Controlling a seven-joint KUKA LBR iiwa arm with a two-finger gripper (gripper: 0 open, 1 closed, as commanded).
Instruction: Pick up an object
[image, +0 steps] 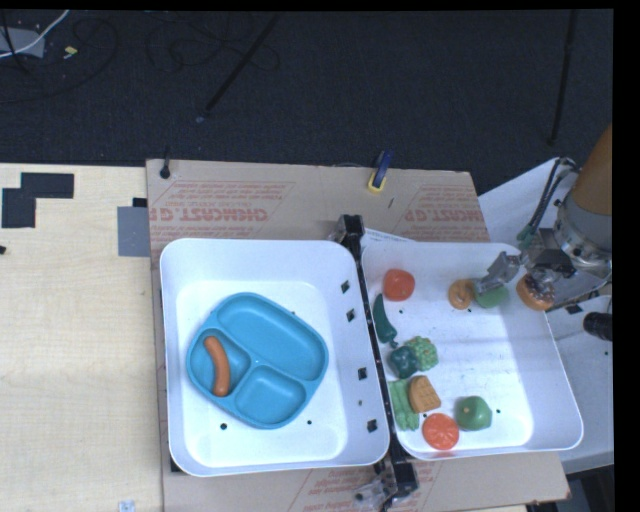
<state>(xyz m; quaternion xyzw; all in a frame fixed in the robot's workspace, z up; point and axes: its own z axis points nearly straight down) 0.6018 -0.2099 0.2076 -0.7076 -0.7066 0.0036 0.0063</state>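
Observation:
The right bin (545, 400) holds several toy foods. A red tomato (399, 284) lies at its far left, and a dark green cucumber (384, 318) lies along the left wall. Broccoli (413, 355) sits mid-left, above a tan wedge (424, 393), a second tomato (440, 431) and a green fruit (474, 412). My gripper (512, 275) hangs low over the bin's far right part. A tan round piece (461, 294) and a small green piece (491, 296) lie just below and left of it. An orange piece (535, 293) sits right under the wrist.
The left bin (190, 270) holds a blue divided plate (270, 350) with a sausage (217, 364) in its left compartment. A black divider (362, 330) joins the two bins. Cables run along the arm at the right edge.

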